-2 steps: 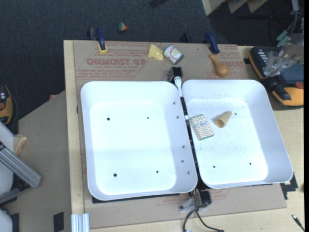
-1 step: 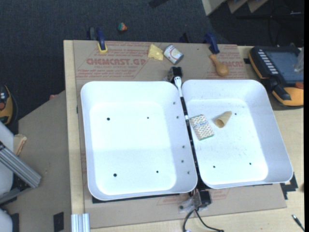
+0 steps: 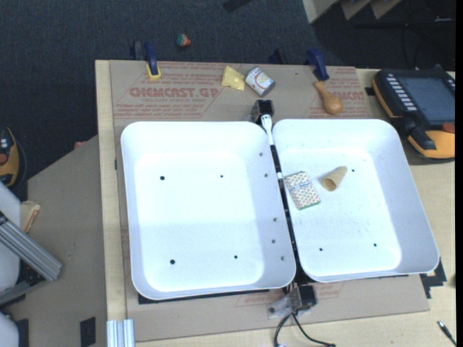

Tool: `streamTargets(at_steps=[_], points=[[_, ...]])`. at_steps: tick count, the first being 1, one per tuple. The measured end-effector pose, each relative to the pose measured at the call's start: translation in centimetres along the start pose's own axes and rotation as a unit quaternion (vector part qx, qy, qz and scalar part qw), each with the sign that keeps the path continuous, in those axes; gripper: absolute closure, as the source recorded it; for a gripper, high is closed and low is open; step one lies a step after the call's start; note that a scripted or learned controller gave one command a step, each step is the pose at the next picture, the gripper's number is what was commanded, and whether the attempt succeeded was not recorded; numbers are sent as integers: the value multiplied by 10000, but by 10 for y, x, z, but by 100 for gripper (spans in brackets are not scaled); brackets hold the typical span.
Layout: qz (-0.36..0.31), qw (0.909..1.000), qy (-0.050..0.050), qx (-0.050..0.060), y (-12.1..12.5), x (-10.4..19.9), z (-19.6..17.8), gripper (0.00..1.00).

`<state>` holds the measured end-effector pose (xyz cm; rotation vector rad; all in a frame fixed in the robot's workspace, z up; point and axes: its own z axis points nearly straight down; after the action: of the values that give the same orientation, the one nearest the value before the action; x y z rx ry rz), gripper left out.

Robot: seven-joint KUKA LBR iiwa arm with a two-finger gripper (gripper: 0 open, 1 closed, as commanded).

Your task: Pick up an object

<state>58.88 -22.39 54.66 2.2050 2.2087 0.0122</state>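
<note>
The right bin (image 3: 405,194) holds two things near its left side – a small patterned box (image 3: 302,190) and, just beside it, a tan cone-shaped piece (image 3: 333,178). The left bin (image 3: 145,150) stands touching it on the worktop (image 3: 195,91). About the pincer I cannot tell anything.

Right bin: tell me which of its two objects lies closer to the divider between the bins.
The patterned block, beside the right bin's left wall. The tan cone lies further right, toward the middle.
</note>
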Motion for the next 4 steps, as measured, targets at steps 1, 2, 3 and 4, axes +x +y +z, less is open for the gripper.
streamTargets(at_steps=[1,2,3,4], points=[[-33,9998,74,163,33,87,162,100],[37,9999,41,111,-19,34,144,100],[-38,9999,65,121,21,124,180,100],[39,10000,32,86,-41,60,137,100]])
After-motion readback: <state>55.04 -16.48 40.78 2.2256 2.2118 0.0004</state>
